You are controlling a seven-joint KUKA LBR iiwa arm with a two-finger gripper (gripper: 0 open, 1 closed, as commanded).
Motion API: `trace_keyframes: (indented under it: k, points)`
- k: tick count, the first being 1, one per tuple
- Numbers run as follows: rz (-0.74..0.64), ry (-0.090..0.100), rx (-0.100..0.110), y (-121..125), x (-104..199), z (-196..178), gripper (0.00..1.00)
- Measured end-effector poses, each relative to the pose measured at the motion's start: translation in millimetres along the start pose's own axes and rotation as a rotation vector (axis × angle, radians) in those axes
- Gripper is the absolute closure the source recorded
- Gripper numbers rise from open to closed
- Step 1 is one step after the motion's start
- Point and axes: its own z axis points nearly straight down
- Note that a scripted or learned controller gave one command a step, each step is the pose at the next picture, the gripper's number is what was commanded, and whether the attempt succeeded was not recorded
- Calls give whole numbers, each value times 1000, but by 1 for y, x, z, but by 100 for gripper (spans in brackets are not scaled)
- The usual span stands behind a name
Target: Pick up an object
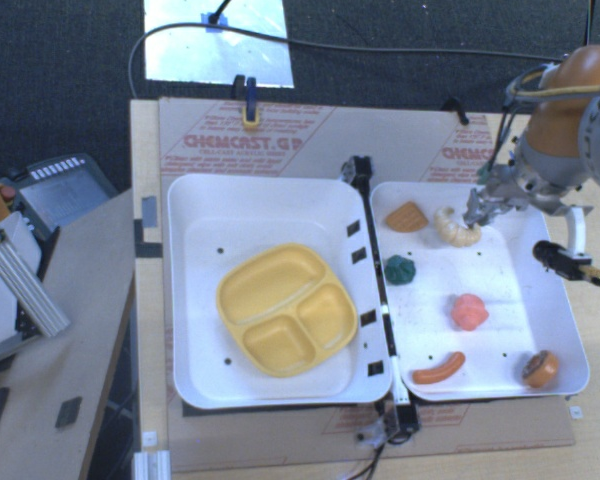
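Sitting in the left bin [195, 218]: a yellow divided tray [285, 308]. Right bin [570, 343] holds toy foods, the gripper [477, 213] low at a pale curled piece [456, 228]; jaw state unclear. Cardboard [310, 143] underneath.

A silver sheet [216, 26] is lying at the top of the frame, a black cable [380, 48] curving past it. A yellow clamp [250, 113] is sitting just below. A grey device [62, 192] is resting at left.

A pale, curved shrimp [456, 228] lies near the right bin's [500, 268] far edge, just beside an orange wedge [406, 217].
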Motion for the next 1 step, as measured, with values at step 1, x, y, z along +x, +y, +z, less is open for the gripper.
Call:
trace_keyframes:
  k: [1]
  points:
    - [-4, 0, -2, 8, 8, -53, 100]
